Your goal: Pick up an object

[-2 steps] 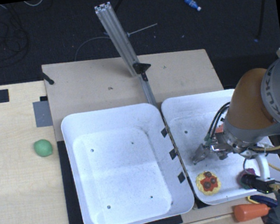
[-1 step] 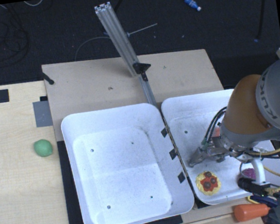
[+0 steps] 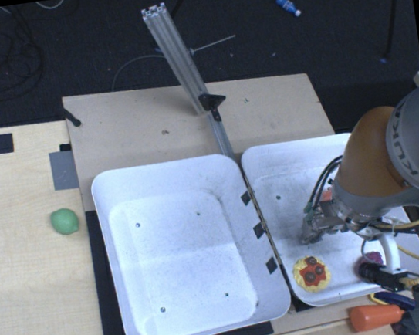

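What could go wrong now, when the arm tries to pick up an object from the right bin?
The gripper sits apart from the round yellow toy with red spots, so it may close on nothing. That toy lies close to the right white bin's front wall, which could block a finger.

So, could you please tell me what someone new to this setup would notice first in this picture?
Probably the grey arm with its orange band, reaching from the right over the right bin, its tool low above the bin floor. Next, the small yellow and red object near that bin's front edge. The green ball lying alone on the wooden surface, left of the left bin, also stands out.
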`<action>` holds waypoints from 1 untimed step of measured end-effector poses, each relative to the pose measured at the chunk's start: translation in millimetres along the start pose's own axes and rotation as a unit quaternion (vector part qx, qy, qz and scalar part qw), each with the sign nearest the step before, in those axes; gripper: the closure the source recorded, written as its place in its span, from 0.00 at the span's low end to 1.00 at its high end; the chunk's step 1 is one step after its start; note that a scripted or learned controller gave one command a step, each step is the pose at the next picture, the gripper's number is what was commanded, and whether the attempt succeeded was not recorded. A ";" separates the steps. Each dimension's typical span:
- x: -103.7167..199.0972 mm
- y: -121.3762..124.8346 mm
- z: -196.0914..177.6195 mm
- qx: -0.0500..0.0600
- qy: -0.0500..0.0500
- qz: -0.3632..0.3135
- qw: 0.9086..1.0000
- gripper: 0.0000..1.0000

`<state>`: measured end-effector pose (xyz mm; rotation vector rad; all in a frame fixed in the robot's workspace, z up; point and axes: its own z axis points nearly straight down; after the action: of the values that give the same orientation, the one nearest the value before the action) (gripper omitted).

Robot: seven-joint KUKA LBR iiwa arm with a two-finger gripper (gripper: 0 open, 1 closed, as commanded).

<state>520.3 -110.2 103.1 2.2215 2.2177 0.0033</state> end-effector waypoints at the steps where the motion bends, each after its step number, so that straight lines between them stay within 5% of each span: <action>1: -2.1 -4.8 -59.7 0.000 0.000 -0.001 1.000 1.00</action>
<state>515.3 -112.3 162.7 2.2199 2.2183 0.0037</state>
